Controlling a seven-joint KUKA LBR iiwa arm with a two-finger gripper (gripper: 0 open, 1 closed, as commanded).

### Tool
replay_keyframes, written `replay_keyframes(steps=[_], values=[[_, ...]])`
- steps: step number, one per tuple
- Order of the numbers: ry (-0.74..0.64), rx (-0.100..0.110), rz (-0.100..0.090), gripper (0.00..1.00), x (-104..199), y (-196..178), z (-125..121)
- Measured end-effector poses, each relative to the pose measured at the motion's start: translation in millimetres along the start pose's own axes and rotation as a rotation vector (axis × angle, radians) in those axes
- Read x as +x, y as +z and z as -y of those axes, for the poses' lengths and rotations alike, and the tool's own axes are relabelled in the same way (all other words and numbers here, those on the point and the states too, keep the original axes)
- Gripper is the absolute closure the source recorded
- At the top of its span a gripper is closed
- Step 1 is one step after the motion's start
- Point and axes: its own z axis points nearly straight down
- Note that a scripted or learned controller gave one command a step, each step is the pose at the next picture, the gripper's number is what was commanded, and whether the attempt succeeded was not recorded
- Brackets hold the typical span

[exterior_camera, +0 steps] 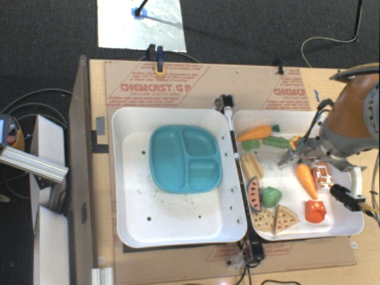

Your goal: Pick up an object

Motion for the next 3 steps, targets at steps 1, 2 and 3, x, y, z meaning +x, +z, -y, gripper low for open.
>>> replay_keyframes(steps=[1,2,3], values=[[-0.001,0.013,-0.002,0.0,7,15,-52],[-0.002,-0.005,-0.004,0.0,-30,12,-30],[0.002,0.009,-0.002,0.0,-6,19,17]])
